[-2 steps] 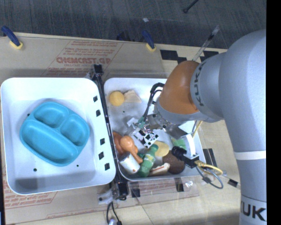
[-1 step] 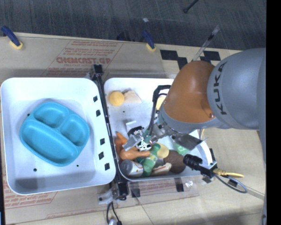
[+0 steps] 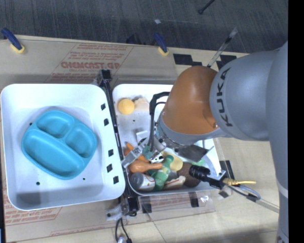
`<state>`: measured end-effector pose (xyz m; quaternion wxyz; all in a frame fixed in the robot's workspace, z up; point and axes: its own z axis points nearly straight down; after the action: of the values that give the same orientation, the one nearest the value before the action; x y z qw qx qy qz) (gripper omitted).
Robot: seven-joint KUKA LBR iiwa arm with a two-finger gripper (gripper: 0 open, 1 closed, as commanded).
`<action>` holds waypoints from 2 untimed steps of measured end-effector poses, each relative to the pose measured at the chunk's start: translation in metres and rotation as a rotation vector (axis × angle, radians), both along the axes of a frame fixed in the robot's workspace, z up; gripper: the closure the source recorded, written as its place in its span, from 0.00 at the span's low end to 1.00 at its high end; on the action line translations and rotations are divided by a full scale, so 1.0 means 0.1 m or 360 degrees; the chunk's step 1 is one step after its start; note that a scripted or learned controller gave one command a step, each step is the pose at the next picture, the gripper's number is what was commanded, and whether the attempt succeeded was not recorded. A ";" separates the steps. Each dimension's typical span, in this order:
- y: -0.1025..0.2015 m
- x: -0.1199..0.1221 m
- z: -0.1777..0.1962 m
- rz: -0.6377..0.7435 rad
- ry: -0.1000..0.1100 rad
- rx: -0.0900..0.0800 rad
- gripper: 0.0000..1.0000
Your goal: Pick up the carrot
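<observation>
Camera view has the arm (image 3: pixel 253 100) reaching in from your right, its grey body bent over the right bin (image 3: pixel 140 89). The orange band (image 3: pixel 192 103) sits above that bin's middle. The wrist points down and toward the near-left corner, and the hand (image 3: pixel 153 151) sits low over the pile of things there. The arm's bulk covers most of the hand, so you cannot tell whether it is wide, narrow or holding anything.

The carrot (image 3: pixel 140 163) lies in the near-left part of the right bin, at the pile's left side. It is just beside the hand and close to the wall shared with the left bin (image 3: pixel 10 135). A green toy (image 3: pixel 162 175) and a grey can (image 3: pixel 137 180) crowd it on the near side, toward the bin's front wall.

Open room is at the far end of the right bin, where a yellow ball (image 3: pixel 125 106) and a pale ball (image 3: pixel 141 104) rest side by side near the back wall. Bare white floor lies between them and the pile. The left bin holds one blue divided plate (image 3: pixel 58 143), with bare floor all round it. Both bins stand on cardboard (image 3: pixel 86 59) laid over the surface (image 3: pixel 243 206), and two blue clamps (image 3: pixel 161 43) grip its far edge.
</observation>
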<state>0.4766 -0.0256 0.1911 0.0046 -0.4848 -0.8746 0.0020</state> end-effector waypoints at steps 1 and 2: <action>-0.30 0.08 0.00 -0.0373 -0.0010 -0.0008 0.00; -0.12 0.00 0.00 0.0027 -0.0002 -0.0001 0.00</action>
<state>0.4763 -0.0379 0.1907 0.0040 -0.4772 -0.8788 0.0020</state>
